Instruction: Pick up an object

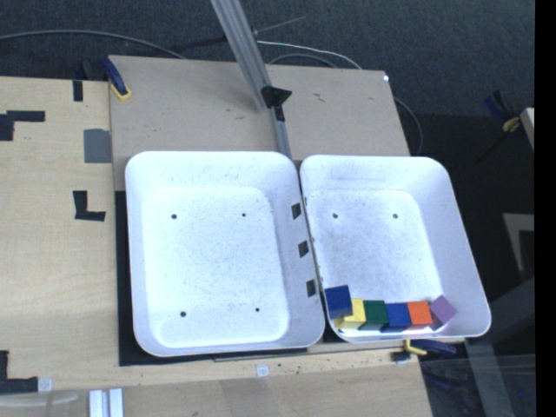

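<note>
Several small blocks lie in a row along the near wall of the right bin (452, 224). From left to right they are a blue block (338, 300) resting on a yellow block (352, 314), a green block (374, 313), another blue block (398, 315), an orange block (420, 313) and a purple block (442, 309). They touch one another, packed into the bin's near corner.
The left bin (139, 233) sits beside the right one, their walls touching. A grey metal pole (239, 33) slants up from behind the bins. A yellow-handled clamp (408, 348) grips the bench's near edge and a blue one (116, 78) sits at the far left corner.
</note>
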### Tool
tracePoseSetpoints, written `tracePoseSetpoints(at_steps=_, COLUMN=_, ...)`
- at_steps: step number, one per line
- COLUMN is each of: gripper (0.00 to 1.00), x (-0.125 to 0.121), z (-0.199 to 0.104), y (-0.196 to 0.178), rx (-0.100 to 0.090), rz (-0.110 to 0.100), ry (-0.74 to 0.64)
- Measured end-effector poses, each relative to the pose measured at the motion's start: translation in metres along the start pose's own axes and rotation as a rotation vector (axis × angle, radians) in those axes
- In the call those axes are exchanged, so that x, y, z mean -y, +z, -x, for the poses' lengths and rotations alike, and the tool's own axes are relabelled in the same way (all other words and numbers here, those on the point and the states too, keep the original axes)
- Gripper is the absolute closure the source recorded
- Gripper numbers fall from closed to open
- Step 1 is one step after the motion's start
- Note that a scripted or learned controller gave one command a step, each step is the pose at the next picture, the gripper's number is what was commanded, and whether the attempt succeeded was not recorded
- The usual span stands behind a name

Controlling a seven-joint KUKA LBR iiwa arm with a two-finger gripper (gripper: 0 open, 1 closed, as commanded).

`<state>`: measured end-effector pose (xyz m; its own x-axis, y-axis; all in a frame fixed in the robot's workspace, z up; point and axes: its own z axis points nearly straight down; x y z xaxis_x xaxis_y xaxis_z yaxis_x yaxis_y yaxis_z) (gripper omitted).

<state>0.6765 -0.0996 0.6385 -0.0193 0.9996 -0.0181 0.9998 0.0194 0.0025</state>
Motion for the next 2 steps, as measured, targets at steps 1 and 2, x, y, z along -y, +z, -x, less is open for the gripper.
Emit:
tracePoseSetpoints(at_steps=1, gripper=1.00, x=-0.001, z=-0.001, y=-0.010, rx=0.005, rz=0.012, ry=-0.006)
tracePoseSetpoints(at_steps=2, gripper=1.00, x=-0.003, z=-0.002, y=-0.020, rx=0.010, rz=0.029, ry=-0.013)
